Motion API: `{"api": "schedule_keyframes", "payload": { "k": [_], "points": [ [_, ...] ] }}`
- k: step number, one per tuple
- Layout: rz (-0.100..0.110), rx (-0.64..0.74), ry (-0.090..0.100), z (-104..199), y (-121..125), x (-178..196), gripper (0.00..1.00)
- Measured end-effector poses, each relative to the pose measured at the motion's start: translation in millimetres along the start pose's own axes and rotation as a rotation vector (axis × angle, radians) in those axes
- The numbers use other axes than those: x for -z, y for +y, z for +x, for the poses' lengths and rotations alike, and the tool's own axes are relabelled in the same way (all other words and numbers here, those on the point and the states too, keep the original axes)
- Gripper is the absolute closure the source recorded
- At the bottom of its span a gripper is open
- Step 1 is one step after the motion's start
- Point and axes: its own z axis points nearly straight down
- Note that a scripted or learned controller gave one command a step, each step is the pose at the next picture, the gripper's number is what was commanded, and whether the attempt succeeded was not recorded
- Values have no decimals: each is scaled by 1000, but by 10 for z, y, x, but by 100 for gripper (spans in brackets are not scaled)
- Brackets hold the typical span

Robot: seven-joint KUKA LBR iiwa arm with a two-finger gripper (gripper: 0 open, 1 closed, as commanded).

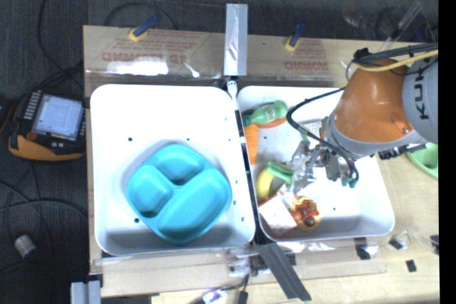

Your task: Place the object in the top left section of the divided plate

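Blue divided plate [179,194] sits in the left bin [114,110], a bit toward its front edge and turned at an angle, all three sections bare. Right bin [370,221] has the clutter: a green bottle [266,112] up in the back left corner, an orange piece [251,142] along the left wall, a yellow-green item [268,180] near the middle, and a small red and yellow thing [306,212] on some white packaging [279,216] by the front edge. The gripper [305,166] hangs over the middle of the right bin, just beside the yellow-green item. Honestly can't tell which of these is the object, or whether the jaws are spread or pinching anything, too much metal clutter there.
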Motion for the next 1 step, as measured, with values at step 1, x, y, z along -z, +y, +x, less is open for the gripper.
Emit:
{"api": "schedule_keyframes", "payload": {
  "k": [1],
  "points": [
    [-2,-59,-17,47,-17,-45,100]
  ]
}}
